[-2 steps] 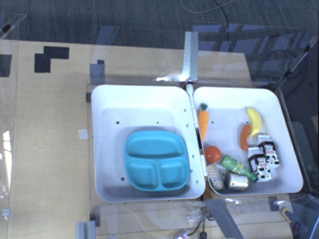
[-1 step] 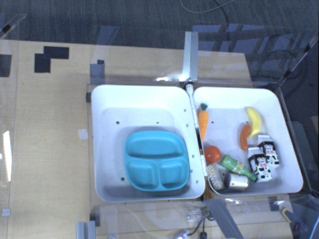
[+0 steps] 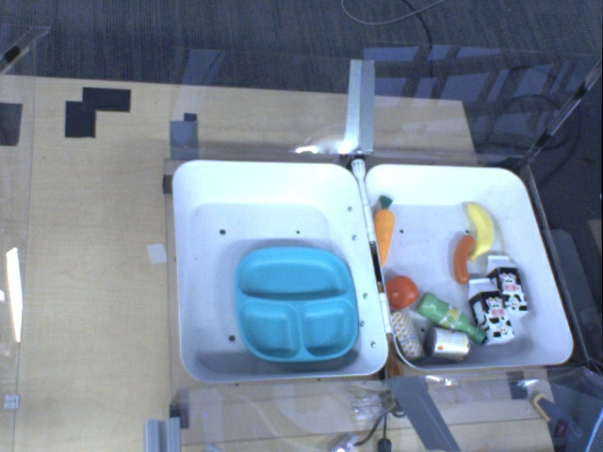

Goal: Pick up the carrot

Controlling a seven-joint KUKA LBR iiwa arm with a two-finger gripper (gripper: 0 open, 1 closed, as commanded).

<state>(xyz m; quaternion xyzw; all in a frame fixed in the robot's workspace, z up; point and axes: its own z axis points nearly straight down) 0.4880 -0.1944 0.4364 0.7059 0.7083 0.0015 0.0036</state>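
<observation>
Light wooden bench point(image 3: 85, 281) carries two shallow white bins side by side, with dark carpet point(image 3: 236, 17) beyond it and a black cable point(image 3: 396, 8) looped on that floor. My gripper's state: I cannot tell whether it is open or closed.

Nearest the camera, in the right bin point(image 3: 433, 196), a metal can point(image 3: 450, 344) lies on its side at the front wall, touching a green bottle point(image 3: 450, 314) that lies tilted just behind it. A speckled, mesh-looking item point(image 3: 406, 329) sits at the front left corner. Two black-and-white patterned cartons point(image 3: 499, 304) stand near the right wall. A red tomato point(image 3: 401, 291) rests just behind the speckled item, close to the divider.

The left bin point(image 3: 203, 205) holds a blue sectioned plate point(image 3: 297, 301) toward its front, flat, with three compartments.

Farther back in the right bin, a yellow banana point(image 3: 481, 229) lies beside an orange-red oblong piece point(image 3: 462, 258); the two appear to touch.

The carrot point(image 3: 383, 229) lies along the right bin's left wall, just beside the divider, green top pointing away from the camera, apart from the tomato.
</observation>
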